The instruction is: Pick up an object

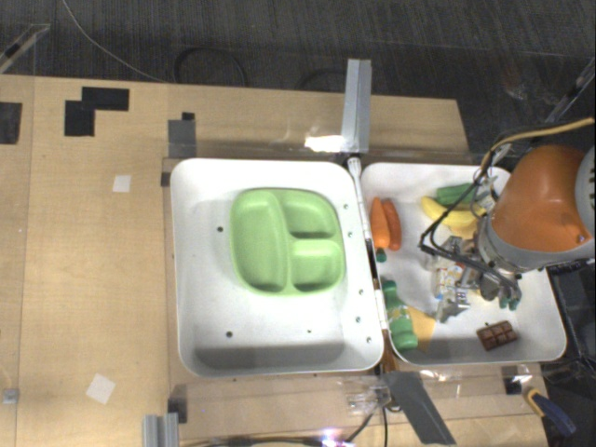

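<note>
Chocolate bar [495, 335] beside pincer [453, 303].

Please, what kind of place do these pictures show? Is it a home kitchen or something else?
Most likely a robot lab test bench, not a kitchen. A grey and orange arm reaches over two white bins on a wooden bench. The food looks like toys: a carrot, a banana, and a green divided plate.
</note>
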`<state>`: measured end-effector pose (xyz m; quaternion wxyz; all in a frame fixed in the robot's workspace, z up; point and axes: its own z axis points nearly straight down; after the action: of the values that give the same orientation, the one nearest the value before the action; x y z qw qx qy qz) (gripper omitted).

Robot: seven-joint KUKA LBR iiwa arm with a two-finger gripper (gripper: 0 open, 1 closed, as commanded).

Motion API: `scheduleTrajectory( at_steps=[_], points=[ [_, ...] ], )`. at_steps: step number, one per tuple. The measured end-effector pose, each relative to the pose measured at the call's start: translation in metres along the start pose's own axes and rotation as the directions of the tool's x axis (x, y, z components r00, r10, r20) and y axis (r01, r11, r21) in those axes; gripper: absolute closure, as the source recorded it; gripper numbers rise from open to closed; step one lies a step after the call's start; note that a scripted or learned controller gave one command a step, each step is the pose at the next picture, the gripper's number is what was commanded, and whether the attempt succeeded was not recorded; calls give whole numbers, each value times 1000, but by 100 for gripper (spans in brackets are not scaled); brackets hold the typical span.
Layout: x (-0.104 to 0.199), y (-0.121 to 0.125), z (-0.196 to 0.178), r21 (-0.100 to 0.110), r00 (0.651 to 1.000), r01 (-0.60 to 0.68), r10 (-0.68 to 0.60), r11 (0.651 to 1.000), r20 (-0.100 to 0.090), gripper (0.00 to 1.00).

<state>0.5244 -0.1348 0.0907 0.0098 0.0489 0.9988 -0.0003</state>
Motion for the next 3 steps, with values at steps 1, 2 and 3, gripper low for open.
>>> scheduleTrajectory(
  at_steps=[1,2,3],
  points=[
    [-5,1,-14,2,1000,8,-8,1000,16,100],
    [-39,-70,-81,3,990,140,-140,990,-6,100],
    [-87,-61,-88,-3,907,421,-421,907,-6,100]
  ],
)
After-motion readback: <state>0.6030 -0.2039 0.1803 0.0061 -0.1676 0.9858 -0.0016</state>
